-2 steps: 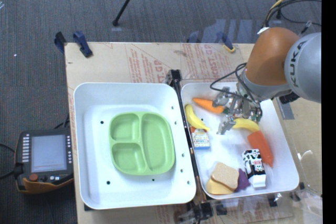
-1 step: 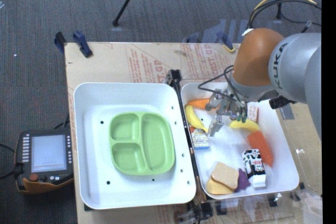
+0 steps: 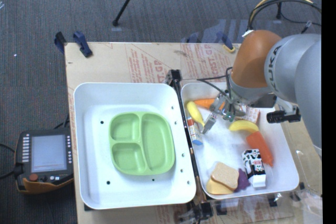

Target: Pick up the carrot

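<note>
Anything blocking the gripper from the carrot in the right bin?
Nothing visible lies between them. The gripper hangs just below the carrot, near the bin's far edge. A yellow banana lies close on the carrot's left and could crowd the grasp.

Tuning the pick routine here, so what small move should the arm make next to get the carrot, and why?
Probably shift the gripper up toward the bin's far edge. It hangs over the right bin between the banana and the carrot, nothing between its fingers, and the carrot lies just beyond it.
</note>
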